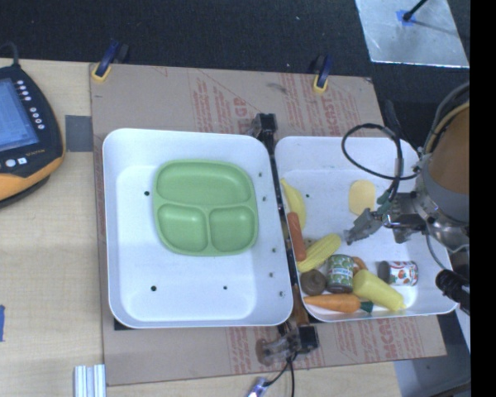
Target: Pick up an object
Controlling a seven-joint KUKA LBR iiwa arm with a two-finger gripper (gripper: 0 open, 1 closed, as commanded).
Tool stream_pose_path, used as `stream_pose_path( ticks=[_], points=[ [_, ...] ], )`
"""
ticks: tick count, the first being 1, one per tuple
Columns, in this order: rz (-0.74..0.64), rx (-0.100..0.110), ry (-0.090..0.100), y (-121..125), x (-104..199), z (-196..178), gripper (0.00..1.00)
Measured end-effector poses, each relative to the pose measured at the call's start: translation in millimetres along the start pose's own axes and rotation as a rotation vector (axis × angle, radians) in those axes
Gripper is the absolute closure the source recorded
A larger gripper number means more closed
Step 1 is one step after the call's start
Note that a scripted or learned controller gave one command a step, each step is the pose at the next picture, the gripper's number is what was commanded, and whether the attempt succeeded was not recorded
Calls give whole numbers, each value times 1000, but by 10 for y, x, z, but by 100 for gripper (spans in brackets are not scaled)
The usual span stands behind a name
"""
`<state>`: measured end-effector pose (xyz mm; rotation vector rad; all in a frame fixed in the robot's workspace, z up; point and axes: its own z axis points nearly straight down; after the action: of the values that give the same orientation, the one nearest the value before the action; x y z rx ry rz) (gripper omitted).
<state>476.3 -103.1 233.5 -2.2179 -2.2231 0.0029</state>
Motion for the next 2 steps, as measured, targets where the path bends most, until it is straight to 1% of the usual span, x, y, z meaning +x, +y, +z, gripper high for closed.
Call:
stream_pose_path(
  ticks=[1,2],
  points=[
    [-3,2,0,-5,51,1083,0],
    [-1,-2,0,600,-289,1402,0]
  ],
)
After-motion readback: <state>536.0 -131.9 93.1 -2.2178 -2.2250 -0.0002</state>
